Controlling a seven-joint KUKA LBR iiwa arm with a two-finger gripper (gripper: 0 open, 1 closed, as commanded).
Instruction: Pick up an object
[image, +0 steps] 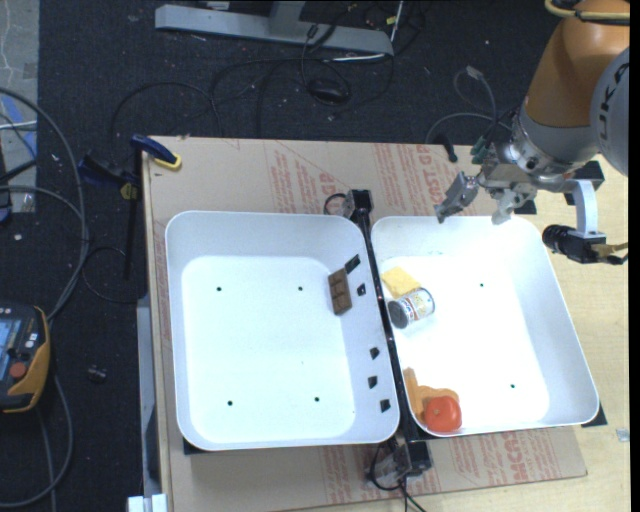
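My gripper (478, 205) hovers over the far rim of the right bin (560, 300). Its two fingers stand apart, open, with nothing between them. In that bin's near-left part lie a yellow block (398, 279) and a small silver can (412, 307) on its side, touching each other. A red tomato-like ball (442, 412) sits in the bin's front left corner against an orange piece (422, 390). A brown block (341, 291) rests on the right wall of the left bin (200, 330). All objects are well below and left of the gripper.
A black clamp strip (376, 340) runs between the two bins. The grey and orange arm (575, 80) fills the top right corner. Cables (330, 90) lie on the dark floor behind the bench, and a handheld controller (20, 355) sits at far left.
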